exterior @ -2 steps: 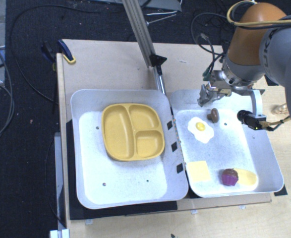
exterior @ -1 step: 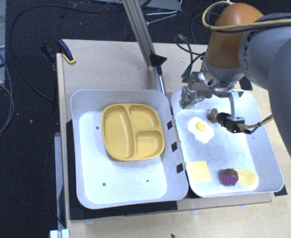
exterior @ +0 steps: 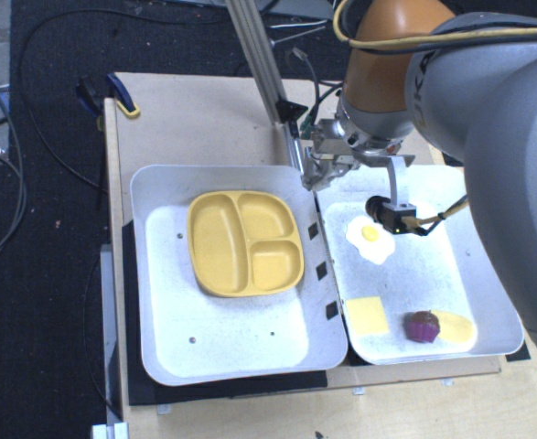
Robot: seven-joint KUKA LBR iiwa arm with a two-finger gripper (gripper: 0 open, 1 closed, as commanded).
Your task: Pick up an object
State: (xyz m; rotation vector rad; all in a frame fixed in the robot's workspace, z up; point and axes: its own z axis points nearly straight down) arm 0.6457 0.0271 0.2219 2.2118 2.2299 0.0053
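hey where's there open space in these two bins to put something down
The left bin has bare floor along its near edge, in front of the yellow divided plate, and a strip on its left side. In the right bin, bare floor lies between the fried egg and the purple piece. The near edge there is crowded by the yellow square. The claw hangs over the divider.

2 bins [exterior: 158, 245], 1 tray [exterior: 245, 243], 4 foods [exterior: 370, 240]

Blue-handled clamp [exterior: 119, 95] on bench corner [exterior: 186, 117] — black cables [exterior: 30, 99] beyond.
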